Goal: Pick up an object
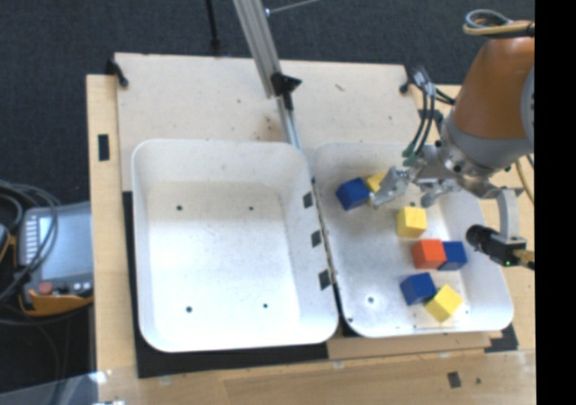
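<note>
Over right bin (pixel 504 309), gripper (pixel 389 189) beside blue block (pixel 352 193)

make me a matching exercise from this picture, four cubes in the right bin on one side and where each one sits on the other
Things:
1. blue cube by the pincer
2. lone yellow plastic cube
3. orange plastic cube
4. yellow cube nearest the bin's front rim

Places:
a. touching a small blue cube on its right
b. nearest the divide between the bins
c. mid-bin, touching no other cube
d. beside a blue cube near the bin's front edge

Pairs: 1-b, 2-c, 3-a, 4-d
</note>
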Controlling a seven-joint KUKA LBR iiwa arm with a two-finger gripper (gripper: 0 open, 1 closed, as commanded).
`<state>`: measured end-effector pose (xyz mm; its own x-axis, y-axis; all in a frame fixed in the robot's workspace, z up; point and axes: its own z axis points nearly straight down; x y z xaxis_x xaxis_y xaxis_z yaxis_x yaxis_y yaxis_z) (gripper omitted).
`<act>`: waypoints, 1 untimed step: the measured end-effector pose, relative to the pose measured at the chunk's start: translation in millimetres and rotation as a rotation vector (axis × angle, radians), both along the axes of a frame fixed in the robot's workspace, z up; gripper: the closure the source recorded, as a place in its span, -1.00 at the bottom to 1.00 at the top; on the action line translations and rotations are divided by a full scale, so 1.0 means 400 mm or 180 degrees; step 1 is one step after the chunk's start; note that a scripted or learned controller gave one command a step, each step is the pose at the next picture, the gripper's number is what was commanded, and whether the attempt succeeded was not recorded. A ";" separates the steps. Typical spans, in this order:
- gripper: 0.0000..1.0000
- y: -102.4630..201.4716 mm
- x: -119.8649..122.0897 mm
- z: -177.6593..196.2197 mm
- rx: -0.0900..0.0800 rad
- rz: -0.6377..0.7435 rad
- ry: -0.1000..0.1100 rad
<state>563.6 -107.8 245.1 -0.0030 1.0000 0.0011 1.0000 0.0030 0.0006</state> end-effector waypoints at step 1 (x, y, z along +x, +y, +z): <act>-1.00 -0.001 0.000 0.000 -0.0002 -0.0011 -0.0002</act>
<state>563.5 -108.4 245.1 0.0004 1.0000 0.0006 1.0000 -0.0004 0.0013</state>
